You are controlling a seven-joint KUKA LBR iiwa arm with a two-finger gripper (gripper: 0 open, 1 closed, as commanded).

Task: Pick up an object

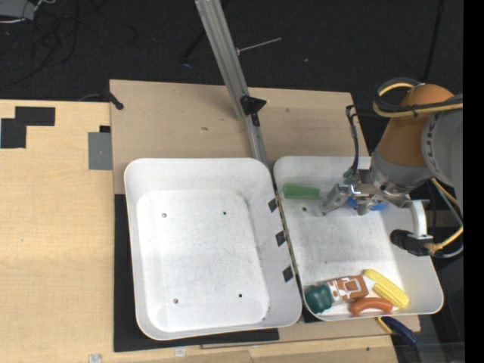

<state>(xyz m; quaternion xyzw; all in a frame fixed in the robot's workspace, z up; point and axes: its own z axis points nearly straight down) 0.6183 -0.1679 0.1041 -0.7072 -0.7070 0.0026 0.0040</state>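
So the gripper (pixel 342 200) is hanging over the right bin (pixel 344 237) near its top, fingers spread wide, gripping nothing. Green block (pixel 301 192) is lying just left of it.

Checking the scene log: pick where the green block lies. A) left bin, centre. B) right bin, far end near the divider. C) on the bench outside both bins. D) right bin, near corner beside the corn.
B: the green block lies at the right bin's far end, by the divider.
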